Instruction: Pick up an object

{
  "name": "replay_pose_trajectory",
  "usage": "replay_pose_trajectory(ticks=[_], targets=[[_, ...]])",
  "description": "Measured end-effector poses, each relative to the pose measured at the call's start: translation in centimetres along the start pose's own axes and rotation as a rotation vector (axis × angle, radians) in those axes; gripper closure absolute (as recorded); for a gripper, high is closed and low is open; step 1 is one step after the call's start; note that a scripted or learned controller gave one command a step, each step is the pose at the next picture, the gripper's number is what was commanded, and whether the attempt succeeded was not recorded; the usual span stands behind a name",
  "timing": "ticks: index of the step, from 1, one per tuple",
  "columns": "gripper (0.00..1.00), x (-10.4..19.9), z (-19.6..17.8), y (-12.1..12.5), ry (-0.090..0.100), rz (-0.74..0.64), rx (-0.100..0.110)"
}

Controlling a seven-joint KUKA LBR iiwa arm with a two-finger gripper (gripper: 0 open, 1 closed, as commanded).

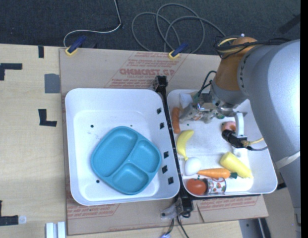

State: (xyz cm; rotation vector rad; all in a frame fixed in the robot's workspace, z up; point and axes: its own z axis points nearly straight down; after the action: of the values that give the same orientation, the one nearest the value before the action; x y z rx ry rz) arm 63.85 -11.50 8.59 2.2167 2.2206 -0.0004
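Note:
My gripper (195, 114) hangs low over the far left part of the right bin (263, 155), reaching in from the right. An orange sausage-shaped piece (176, 120) lies just left of it, against the bin's left wall. A yellow banana (184, 142) lies a little nearer the front. Further forward lie a white egg (193, 165), a carrot (214, 173), a yellow corn cob (236, 165), a red tomato (196, 186) and a small patterned can (218, 186). A small red-orange piece (228, 126) sits to the gripper's right. Nothing shows as held.
The left bin (77, 108) holds a blue divided plate (126, 159). A black divider (166, 133) runs between the two bins. The grey arm (277, 98) covers the right bin's far right corner. Cables (163, 29) loop on the dark floor behind the bench.

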Motion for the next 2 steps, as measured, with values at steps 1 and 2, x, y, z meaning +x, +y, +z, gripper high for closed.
replay_pose_trajectory(ticks=[1, 2], targets=[[0.0, 0.64, 0.33, 1.83, -0.003, -0.002, 0.063], [0.0, 1.03, -0.01, 1.75, -0.008, 0.004, 0.058]])
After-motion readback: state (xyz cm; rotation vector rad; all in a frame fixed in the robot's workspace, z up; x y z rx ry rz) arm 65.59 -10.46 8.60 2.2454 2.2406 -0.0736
